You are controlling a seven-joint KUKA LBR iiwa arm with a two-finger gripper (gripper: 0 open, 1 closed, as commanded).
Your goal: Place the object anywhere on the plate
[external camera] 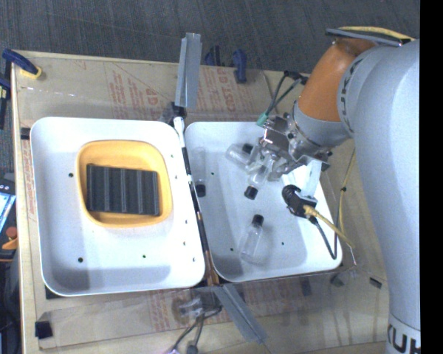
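Note:
A yellow plate with a dark ridged middle lies in the left bin. In the right bin a clear little bottle with a black cap lies near the front. A second clear bottle rests near the back, just left of my gripper. A small black cap shows below the gripper; whether it belongs to a clear bottle there is unclear. The gripper hangs low over the back middle of the right bin, far right of the plate. Nothing is plainly seen in its grasp.
A black plug with a yellow cable dangles over the right bin's right side. A grey bar stands behind the seam between the bins. Blue clamps grip the bench's back edge.

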